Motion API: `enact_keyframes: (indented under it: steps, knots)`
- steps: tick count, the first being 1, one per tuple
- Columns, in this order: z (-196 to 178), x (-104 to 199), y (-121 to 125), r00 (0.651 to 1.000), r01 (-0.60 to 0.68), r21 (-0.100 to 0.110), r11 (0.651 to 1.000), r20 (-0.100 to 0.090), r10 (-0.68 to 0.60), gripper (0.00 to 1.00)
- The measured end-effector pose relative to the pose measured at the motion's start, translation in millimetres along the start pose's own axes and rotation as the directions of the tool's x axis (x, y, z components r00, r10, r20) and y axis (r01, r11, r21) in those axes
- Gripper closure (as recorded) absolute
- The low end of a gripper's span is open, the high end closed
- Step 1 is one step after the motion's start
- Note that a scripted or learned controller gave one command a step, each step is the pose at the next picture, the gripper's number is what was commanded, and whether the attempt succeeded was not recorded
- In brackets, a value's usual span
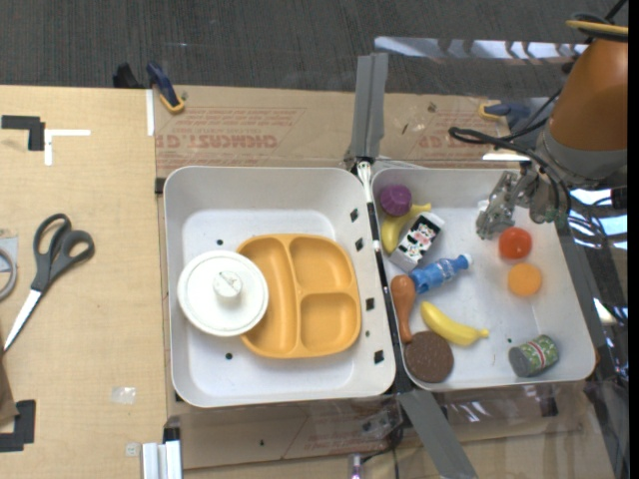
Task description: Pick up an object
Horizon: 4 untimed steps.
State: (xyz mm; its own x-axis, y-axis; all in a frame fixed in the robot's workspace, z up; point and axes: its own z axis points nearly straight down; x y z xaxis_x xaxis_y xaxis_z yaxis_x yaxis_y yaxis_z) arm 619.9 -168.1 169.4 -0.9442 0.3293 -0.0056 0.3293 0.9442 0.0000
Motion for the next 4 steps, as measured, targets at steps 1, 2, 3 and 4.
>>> enact_keyframes:
  steps: [1,2,3,4]
  knots:
    - [77,57,61,0.949,-0.314,0.001,0.949,-0.004,0.314,1.00]
    - [-62,41,128,0.845,-0.534,0.003,0.845,-0.002,0.534,1.00]
    - [-23,67,57,0.938,-0.348,0.003,0.938,-0.004,0.348,1.00]
    - [-113,27,118,0.894,-0.448,0.002,0.894,-0.002,0.448,1.00]
